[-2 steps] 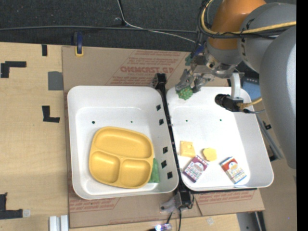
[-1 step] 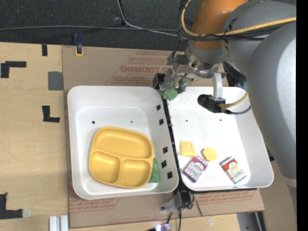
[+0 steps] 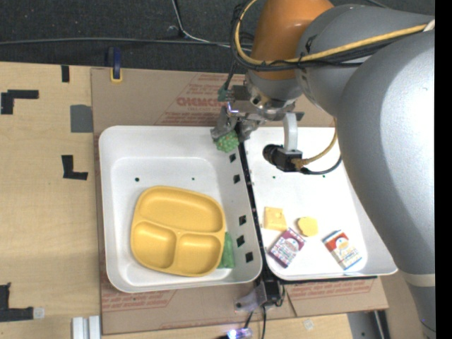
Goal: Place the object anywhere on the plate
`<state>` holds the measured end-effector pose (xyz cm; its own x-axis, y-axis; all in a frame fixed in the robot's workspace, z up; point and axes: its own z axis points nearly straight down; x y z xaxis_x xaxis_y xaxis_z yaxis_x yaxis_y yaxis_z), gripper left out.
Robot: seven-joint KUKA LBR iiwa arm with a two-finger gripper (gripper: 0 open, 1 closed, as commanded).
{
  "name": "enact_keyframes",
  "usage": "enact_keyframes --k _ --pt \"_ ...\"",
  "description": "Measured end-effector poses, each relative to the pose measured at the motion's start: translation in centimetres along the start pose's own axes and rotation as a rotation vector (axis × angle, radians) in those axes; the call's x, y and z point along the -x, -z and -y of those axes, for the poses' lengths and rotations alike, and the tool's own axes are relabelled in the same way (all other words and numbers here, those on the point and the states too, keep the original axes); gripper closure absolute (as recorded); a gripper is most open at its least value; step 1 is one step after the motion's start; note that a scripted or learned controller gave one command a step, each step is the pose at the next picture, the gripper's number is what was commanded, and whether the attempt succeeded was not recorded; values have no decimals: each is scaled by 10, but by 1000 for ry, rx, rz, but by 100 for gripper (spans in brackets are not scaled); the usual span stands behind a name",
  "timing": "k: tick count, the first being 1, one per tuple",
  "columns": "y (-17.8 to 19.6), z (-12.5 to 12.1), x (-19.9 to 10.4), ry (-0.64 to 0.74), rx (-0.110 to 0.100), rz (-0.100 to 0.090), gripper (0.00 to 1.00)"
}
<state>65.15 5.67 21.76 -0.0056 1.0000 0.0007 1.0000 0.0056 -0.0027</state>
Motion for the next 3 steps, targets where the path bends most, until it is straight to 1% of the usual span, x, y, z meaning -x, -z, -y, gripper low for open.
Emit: enact_keyframes --k 1,2,3 --pt "10 11 -54 1 1 -1 100" --pt "10 4 -100 0 2 0 100" --pt "13 4 -123 -2 1 1 100"
